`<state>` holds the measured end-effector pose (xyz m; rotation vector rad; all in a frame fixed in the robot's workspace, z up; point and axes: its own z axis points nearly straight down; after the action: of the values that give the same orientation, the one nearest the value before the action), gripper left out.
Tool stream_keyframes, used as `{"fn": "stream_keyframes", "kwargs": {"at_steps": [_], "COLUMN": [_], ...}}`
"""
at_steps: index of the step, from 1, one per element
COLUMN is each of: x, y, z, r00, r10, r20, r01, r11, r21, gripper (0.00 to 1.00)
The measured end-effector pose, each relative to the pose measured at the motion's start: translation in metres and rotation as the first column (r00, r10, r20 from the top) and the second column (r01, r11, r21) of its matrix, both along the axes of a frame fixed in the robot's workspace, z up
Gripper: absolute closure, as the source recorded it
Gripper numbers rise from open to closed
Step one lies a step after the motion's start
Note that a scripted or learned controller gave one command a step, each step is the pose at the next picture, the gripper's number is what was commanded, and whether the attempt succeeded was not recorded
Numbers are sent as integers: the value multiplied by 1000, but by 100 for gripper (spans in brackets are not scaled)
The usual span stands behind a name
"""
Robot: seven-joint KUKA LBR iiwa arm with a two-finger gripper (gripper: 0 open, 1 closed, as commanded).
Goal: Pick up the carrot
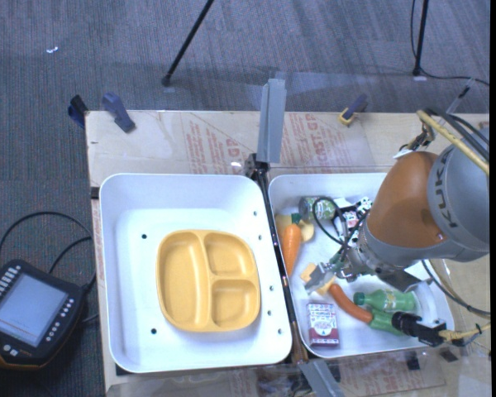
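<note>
The carrot is orange with a green top. It lies lengthwise along the left wall of the right bin, pointing toward the near side. My gripper hangs low over the middle of that bin, just to the right of the carrot's narrow tip and apart from it. A small yellow piece sits right at the gripper's end. The grey and orange arm covers the right part of the bin.
A red-orange sausage-like item, a green bottle and a red packet lie near the right bin's front. A can and small items sit at its back. The left bin holds a yellow divided plate.
</note>
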<state>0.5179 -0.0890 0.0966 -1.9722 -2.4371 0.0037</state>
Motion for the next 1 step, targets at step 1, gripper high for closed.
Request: {"fn": "stream_keyframes", "kwargs": {"at_steps": [1], "x": [-1], "y": [-3], "z": [8], "r00": [1000], "r10": [-10], "r20": [-3], "r01": [10], "r11": [1000], "r21": [1], "gripper": [100]}}
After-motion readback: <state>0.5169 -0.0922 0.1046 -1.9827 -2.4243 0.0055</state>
